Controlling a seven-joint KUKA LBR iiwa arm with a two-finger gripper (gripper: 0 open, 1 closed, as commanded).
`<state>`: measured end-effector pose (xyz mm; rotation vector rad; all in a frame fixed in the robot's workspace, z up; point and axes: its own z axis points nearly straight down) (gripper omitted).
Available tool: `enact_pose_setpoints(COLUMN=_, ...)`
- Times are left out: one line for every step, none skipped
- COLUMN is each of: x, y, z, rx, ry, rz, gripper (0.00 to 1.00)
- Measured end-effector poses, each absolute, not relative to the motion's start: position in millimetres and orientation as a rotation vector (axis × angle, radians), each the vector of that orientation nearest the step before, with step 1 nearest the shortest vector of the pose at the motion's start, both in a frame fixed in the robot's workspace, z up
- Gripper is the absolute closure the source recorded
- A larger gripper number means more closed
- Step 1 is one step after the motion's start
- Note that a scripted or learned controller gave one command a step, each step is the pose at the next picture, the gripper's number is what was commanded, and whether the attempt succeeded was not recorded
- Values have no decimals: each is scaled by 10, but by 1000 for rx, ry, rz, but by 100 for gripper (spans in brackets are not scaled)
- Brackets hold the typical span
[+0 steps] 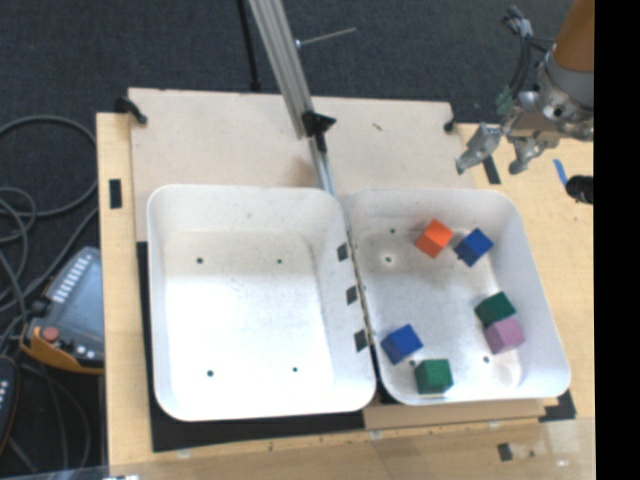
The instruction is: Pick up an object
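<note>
Six blocks lie in the right bin point(520, 230), all below the gripper point(505, 155), whose jaws hang spread and empty above the bin's far rim; nearest beneath them sit the orange block point(434, 238) and a blue block point(474, 247).

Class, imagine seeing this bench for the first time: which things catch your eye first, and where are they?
The coloured blocks in the right bin stand out: an orange block touching a blue one near its far side, more near its front. Above that bin's far right corner hangs the gripper, fingers spread, holding nothing.
</note>
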<state>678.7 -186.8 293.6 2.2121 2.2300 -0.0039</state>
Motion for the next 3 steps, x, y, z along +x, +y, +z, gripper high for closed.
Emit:
enact_pose_setpoints(x=6791, y=-1751, z=1554, rx=2217, ry=2231, rz=-7, gripper=0)
enact_pose_setpoints(x=6613, y=-1686, z=942, rx=2221, ry=2223, rz=-4, gripper=0)
enact_pose_setpoints(x=6635, y=-1702, z=1092, rx=2219, ry=2216, rz=4, gripper=100)
